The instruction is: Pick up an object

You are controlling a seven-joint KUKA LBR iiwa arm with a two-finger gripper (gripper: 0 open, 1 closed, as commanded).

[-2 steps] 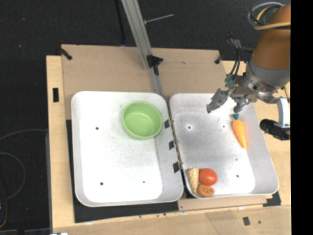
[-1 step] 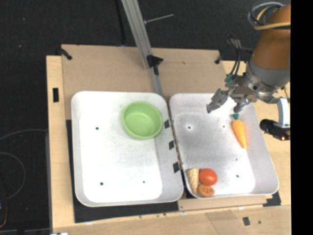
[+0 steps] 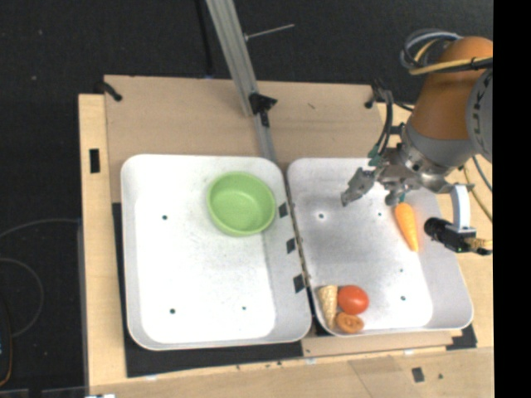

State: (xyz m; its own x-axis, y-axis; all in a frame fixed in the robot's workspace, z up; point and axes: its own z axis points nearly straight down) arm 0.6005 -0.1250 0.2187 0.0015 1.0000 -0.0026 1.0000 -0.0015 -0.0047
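Overhead, open claw above bare floor of right bin, carrot just beside.

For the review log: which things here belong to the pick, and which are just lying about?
Job in hand (likely): tool; carrot beside it, in the right bin.
Lying about: green bowl in the left bin; tomato, pale wedge, brown piece in the right bin's near corner.
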